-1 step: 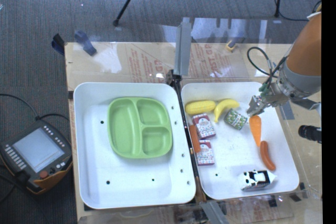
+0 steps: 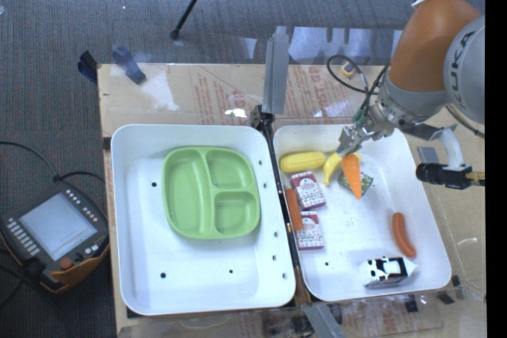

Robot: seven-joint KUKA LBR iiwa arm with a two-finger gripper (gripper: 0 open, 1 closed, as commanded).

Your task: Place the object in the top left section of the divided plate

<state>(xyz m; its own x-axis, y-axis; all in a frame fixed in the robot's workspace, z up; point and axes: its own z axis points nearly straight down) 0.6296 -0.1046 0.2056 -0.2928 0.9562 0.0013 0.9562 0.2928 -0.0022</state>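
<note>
A green divided plate [image 2: 211, 191] lies in the left bin [image 2: 142, 265], with one long section on its left and two smaller ones on its right. My gripper [image 2: 348, 142] hangs over the back of the right bin [image 2: 432, 206], its tip just above the top end of an orange carrot [image 2: 354, 175]. A yellow banana [image 2: 332, 166] lies right beside the carrot, and a corn cob [image 2: 302, 162] lies to the left of both. The gripper's tip is small and dark against the toys, so I cannot tell if it touches the carrot.
The right bin also holds two red cartons [image 2: 307, 190], a thin orange stick [image 2: 293, 208] by its left wall, a red sausage [image 2: 403, 234] and a black-and-white carton [image 2: 386, 271] at the front. A grey post [image 2: 275, 79] stands behind the wall between the bins.
</note>
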